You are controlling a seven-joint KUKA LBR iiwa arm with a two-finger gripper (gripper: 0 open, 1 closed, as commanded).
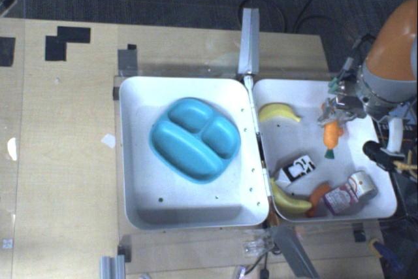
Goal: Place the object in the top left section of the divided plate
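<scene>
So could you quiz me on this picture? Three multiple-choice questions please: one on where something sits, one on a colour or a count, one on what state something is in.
1. Where is the divided plate?
A. In the left bin
B. In the right bin
C. On the bare bench outside the bins

2. How many bananas lie in the right bin?
A. None
B. Two
C. Five

3. What do the plate's sections hold?
A. A carrot
B. A banana
C. Nothing

Answers:
1. A, the blue plate lies in the middle of the left bin.
2. B, one banana lies near the bin's far left corner and another banana near its front left corner.
3. C, all sections show bare blue; the carrot is over the right bin, just under the gripper.
</scene>
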